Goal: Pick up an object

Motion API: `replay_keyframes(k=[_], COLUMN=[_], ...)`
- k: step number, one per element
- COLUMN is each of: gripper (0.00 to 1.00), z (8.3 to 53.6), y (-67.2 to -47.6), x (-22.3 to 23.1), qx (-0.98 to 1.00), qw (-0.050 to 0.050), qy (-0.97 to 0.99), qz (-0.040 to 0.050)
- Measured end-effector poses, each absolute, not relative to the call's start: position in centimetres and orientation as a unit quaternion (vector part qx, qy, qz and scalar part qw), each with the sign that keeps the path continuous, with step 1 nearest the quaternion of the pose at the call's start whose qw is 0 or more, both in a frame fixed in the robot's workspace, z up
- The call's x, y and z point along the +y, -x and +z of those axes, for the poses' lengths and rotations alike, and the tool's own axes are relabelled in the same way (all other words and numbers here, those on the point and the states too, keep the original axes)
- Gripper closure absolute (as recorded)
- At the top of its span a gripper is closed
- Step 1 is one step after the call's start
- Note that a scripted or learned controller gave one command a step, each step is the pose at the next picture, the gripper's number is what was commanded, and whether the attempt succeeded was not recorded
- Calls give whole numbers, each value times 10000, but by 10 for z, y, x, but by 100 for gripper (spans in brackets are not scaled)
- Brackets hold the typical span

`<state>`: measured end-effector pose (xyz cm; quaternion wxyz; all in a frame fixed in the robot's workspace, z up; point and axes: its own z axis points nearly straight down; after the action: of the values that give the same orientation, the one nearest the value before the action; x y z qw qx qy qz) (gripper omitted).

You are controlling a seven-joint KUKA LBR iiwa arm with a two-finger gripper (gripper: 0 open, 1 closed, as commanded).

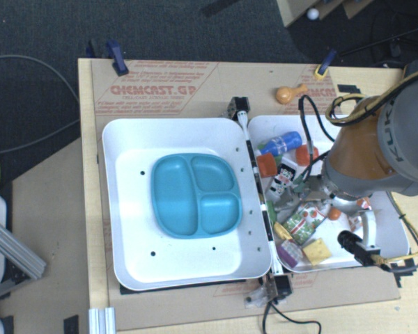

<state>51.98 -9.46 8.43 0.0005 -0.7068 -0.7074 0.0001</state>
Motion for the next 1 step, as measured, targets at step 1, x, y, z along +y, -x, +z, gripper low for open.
replay_keyframes(k=[1], gripper=[0], z=[84], y=[-478], x=[-105], qx=[-7067], qw=[10], qy=[7076], qz=[6])
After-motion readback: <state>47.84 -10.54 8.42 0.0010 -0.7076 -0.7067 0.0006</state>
